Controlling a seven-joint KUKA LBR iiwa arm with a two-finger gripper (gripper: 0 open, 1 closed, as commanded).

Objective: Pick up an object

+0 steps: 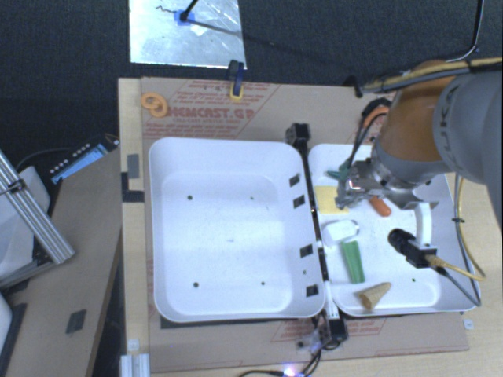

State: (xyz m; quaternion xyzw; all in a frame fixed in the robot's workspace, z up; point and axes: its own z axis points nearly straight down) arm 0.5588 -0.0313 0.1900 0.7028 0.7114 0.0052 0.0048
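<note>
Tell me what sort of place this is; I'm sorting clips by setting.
Probably a robotics lab bench for grasping trials: two shallow white bins sit on a cardboard sheet, the grey arm reaches over the right one, and small test objects like a green block lie there.

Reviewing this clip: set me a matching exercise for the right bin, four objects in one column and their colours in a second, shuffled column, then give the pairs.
Objects:
1. Block lying lengthwise near the divider between the bins
2. Cone by the front rim
3. Flat piece against the divider
4. Small stick-like item under the arm

Colours:
A. Orange
B. Yellow
C. Green
D. Tan

Pairs: 1-C, 2-D, 3-B, 4-A. All four lie in the right bin; the gripper hangs above the yellow piece.
</note>
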